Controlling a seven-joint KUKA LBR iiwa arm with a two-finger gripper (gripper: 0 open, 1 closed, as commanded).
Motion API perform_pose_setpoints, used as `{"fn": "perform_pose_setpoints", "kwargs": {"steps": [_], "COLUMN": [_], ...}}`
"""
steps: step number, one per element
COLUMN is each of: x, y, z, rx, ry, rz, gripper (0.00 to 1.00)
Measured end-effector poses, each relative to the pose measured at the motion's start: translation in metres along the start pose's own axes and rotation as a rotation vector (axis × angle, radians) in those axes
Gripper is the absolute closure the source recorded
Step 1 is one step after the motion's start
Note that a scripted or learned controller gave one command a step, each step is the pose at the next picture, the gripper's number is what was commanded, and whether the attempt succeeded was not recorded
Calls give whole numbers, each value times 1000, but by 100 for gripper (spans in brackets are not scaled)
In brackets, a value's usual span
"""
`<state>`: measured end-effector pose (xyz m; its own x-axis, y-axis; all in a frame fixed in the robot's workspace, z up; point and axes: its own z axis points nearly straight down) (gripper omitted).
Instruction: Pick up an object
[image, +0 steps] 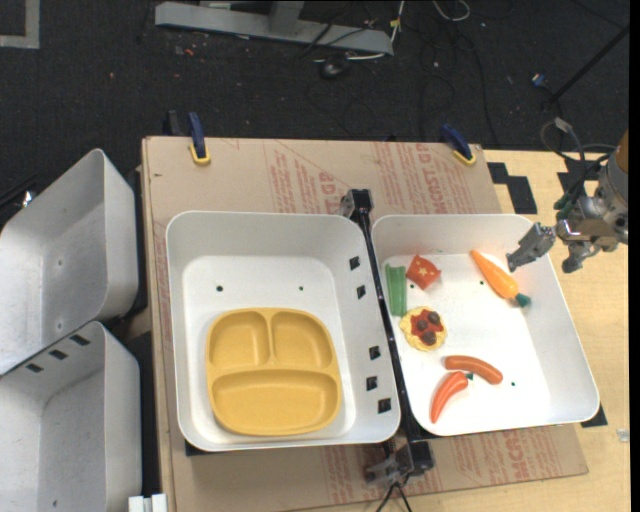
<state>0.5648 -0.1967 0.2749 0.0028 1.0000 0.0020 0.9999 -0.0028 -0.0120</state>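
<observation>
Two white bins sit on cardboard (300, 180) printed with red mirrored lettering, unreadable. The gripper (553, 255), fingers spread and holding nothing, hangs over the right bin's (560, 380) edge, just beside the carrot (496, 274).

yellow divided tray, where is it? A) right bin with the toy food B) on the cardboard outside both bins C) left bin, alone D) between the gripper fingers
C: the yellow divided tray lies flat in the left bin with nothing else in it, while the carrot, sausage and other toy food sit in the right bin.
</observation>
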Motion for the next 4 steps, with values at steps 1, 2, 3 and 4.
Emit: {"fn": "perform_pose_setpoints", "kwargs": {"steps": [1,2,3,4], "x": [1,9,16,23], "y": [2,9,7,9], "z": [-7,49,95,142], "rx": [-12,-7,-8,-8], "ry": [-3,-1,-1,-1], "rz": [-4,-6,-3,-4], "gripper": [0,0,0,0]}}
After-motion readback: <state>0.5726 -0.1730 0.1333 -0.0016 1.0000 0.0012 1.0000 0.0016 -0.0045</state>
